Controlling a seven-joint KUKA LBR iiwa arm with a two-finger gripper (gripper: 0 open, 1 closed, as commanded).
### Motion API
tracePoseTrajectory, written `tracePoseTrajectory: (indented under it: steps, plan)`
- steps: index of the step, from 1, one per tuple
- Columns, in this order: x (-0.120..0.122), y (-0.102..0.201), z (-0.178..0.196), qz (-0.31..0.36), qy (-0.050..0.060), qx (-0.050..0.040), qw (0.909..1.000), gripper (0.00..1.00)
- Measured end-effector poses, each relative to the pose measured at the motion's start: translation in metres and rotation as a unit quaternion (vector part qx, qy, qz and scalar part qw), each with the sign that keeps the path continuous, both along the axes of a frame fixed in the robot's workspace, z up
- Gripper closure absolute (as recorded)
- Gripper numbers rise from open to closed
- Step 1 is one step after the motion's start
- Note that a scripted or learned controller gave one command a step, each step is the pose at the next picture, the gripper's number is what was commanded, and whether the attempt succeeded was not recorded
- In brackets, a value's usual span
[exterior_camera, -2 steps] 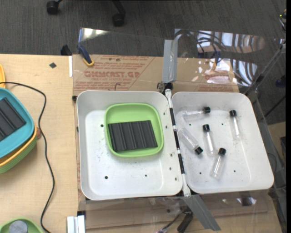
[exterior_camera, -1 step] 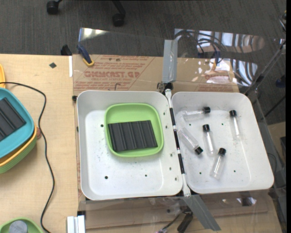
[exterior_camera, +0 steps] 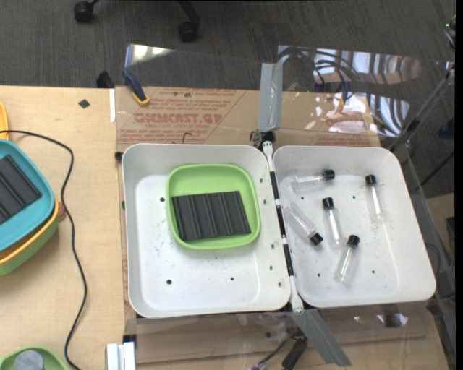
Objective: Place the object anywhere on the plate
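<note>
Two white bins sat side by side before me, the left bin (exterior_camera: 145, 238) touching the right bin (exterior_camera: 405, 188) along a shared middle edge. Printed cardboard (exterior_camera: 181, 115) lay flat behind them. A grey bracket (exterior_camera: 270, 101) stood upright at the seam, with a clear panel (exterior_camera: 362, 87) tilted behind the right bin. A blue and yellow clamp (exterior_camera: 134, 85) rested at the cardboard's far left corner. On the wooden bench (exterior_camera: 43, 311) to the left I noted a stack of dishes (exterior_camera: 40, 217), teal on top. A black cable (exterior_camera: 75, 238) curved just beside the stack. Chair casters (exterior_camera: 189, 30) stood on the dark carpet (exterior_camera: 289, 22) beyond.
</note>
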State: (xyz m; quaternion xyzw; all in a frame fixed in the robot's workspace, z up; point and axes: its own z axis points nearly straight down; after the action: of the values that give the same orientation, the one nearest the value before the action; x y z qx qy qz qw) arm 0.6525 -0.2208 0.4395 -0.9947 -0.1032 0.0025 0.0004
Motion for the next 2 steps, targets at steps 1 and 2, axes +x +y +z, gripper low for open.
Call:
tracePoseTrajectory:
  steps: [1, 2]
  plan:
    - [0.0009, 0.0003, -0.0004, 0.009, 0.0, 0.0001, 1.0, 0.0]
    - [0.0009, -0.0005, -0.0018, -0.001, 0.0, 0.0007, 1.0, 0.0]
